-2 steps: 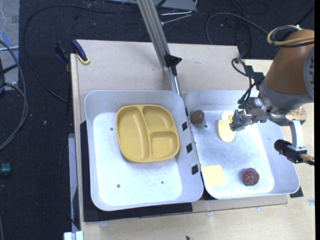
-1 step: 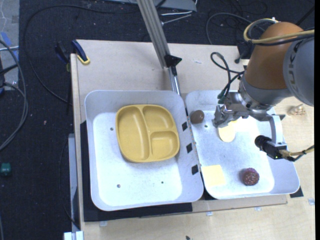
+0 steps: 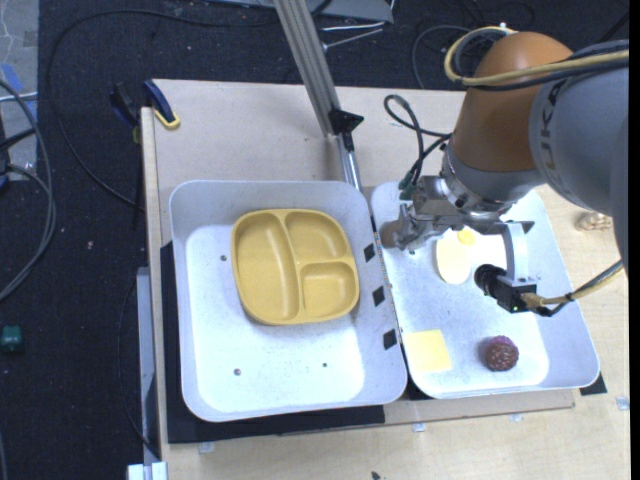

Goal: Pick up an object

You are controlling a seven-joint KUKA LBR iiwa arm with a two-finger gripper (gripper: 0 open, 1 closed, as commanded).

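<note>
The right bin [image 3: 560, 368] holds three objects. A pale, egg-like white and yellow piece [image 3: 453, 259] lies in its middle. A flat yellow square [image 3: 428, 350] rests near the front left, and a dark red bumpy ball [image 3: 499, 353] sits to the right of that square. My gripper [image 3: 402, 232] hangs over the bin's upper left part, just left of the egg-like piece, close to the wall shared with the left bin. The wrist and arm hide much of the bin's back area. Nothing can be made out held in the gripper.
The left bin [image 3: 200, 368] carries a yellow divided plate [image 3: 296, 265]. A slanted metal pole [image 3: 312, 58] comes down behind the bins. Black cables [image 3: 410, 128] loop near the wrist. A black part [image 3: 505, 288] with a cable juts over the right bin.
</note>
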